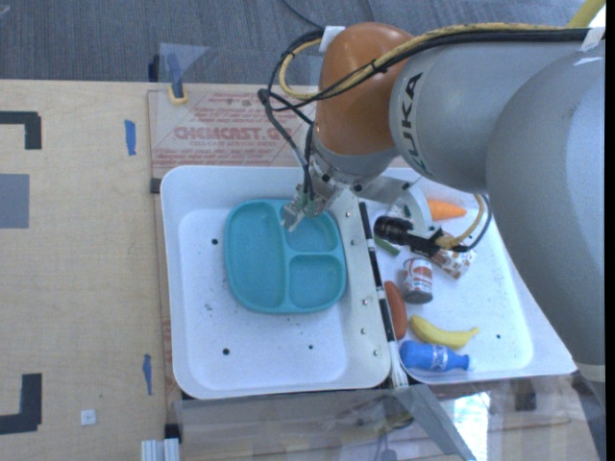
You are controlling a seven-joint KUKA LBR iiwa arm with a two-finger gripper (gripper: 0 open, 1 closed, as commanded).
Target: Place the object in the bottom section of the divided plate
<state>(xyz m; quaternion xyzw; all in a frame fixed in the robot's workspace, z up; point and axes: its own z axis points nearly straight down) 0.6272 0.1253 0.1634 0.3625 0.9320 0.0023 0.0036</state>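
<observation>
"KUKA" is read on grey arm point(500, 113); gripper point(300, 209) is held over teal divided plate point(283, 255), finger state can't be told.

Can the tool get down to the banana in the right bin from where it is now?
Probably yes. The banana lies uncovered near the right bin's front, with the blue bottle just beside it. The tool sits over the teal plate in the left bin, so it must cross the divider.
</observation>
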